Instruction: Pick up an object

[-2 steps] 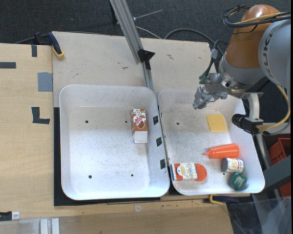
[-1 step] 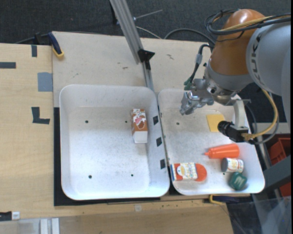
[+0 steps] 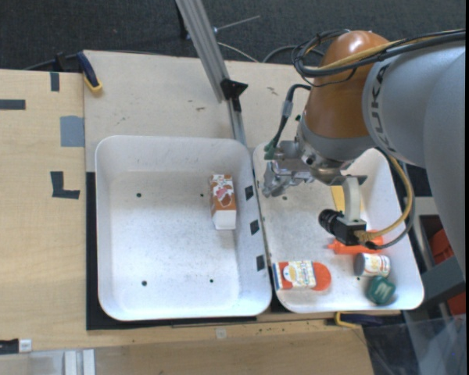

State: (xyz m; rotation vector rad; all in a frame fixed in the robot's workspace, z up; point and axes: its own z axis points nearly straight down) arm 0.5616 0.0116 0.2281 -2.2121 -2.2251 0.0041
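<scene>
White bins (image 3: 117,209), 2, side by side; gripper (image 3: 275,180) low over right bin's near-left wall, finger state indiscernible; brown-and-white carton (image 3: 223,200) in left bin.

Tool (image 3: 275,176) fingers blurred; arm (image 3: 422,100) cut off right.

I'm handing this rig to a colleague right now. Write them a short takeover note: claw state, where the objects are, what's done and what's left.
Claw: over the upper left part of the right bin, near the divider; nothing visible between its fingers.
Left bin: one small carton lying near its right wall.
Right bin: an orange and white packet at the lower left, a small white jar and a green object at the lower right, an orange piece beside a black part of the arm.
Done: no pick yet.
Left: grasp one object and lift it.
</scene>
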